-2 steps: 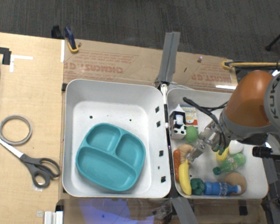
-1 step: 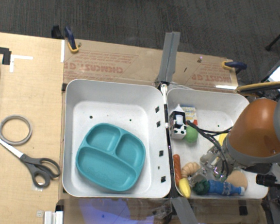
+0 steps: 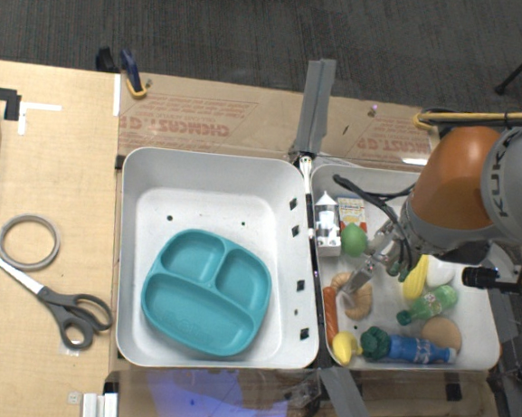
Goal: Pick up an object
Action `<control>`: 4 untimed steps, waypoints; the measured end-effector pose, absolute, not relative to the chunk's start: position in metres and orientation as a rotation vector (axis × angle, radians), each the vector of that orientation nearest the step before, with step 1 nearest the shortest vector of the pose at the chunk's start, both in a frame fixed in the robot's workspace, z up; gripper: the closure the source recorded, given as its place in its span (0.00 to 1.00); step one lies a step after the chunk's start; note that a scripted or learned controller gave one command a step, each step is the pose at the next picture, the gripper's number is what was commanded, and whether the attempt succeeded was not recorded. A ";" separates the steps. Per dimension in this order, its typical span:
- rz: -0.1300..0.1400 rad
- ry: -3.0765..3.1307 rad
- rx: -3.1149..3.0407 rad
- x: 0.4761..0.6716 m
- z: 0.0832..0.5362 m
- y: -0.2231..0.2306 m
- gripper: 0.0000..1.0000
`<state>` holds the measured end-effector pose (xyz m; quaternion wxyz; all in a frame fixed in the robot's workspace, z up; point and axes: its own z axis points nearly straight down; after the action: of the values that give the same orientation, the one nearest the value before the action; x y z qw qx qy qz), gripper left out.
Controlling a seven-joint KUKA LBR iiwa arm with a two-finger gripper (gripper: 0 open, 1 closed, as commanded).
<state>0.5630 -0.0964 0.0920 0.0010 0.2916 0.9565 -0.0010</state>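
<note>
Inside the left bin we see a teal divided plate. Our gripper hangs over the right bin among toy food, above a tan piece; a blue bottle lies lengthwise along the front wall. Whether it grasps anything, we cannot tell.

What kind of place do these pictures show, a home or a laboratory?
Probably a robot lab bench: two white bins taped to cardboard, a divided teal plate in one, toy food under the gripper in the other.
</note>
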 end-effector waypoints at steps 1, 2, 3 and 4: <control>-0.001 3.026 0.830 0.574 0.104 -0.146 0.00; 0.003 3.024 0.852 0.539 0.092 -0.180 0.00; 0.021 3.027 0.847 0.541 0.101 -0.173 1.00; 0.000 2.935 1.116 0.567 0.115 -0.114 1.00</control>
<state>0.5670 -0.1140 0.1153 0.0006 0.3552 0.9348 -0.0001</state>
